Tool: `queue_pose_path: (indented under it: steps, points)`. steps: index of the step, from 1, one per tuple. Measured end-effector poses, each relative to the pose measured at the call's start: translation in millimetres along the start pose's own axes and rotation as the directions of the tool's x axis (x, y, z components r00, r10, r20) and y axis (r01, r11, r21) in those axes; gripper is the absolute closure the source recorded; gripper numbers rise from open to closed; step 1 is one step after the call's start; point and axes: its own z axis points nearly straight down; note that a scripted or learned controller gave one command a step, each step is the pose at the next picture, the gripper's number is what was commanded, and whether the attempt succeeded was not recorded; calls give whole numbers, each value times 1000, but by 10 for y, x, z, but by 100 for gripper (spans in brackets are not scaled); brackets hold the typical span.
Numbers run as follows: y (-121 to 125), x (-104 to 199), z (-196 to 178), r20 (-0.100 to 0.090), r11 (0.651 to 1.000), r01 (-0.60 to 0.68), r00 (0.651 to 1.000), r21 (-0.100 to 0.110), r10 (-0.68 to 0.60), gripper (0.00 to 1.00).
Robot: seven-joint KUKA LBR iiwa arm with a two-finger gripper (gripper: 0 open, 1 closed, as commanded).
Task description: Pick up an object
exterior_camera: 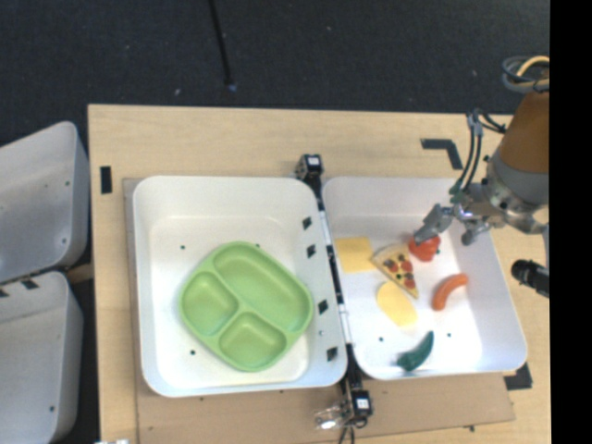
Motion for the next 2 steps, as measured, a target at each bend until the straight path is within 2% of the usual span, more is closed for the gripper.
queue_pose_path:
  steps: [1,2]
  points:
    - [29,3,-78,3,1000,3,1000,-13,-3,0]
    - [34,-58,544,3,1000,1,1000,-8,-1,0]
